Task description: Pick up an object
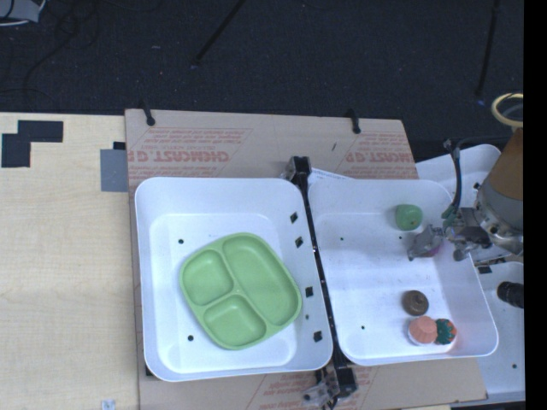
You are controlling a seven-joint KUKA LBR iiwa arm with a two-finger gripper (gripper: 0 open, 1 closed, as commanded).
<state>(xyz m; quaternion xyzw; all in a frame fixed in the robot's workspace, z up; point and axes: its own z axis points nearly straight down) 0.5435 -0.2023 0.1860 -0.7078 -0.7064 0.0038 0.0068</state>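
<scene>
End effector [427, 244]: low in right bin [376, 348], beside green object [408, 217]; finger state cannot be told. Brown disc [415, 301] nearby, loose.

Hand [425, 244] hovers in right bin [376, 348] near green object [408, 217].

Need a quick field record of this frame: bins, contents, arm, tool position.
left bin: holds a green divided plate with three compartments
right bin: green lump near the back, brown round piece toward the front, pink and teal item at the front right corner
arm: enters from the right, over the right bin's edge
tool: low in the right bin, just below the green lump; finger state unclear
grasp: nothing visibly held
</scene>
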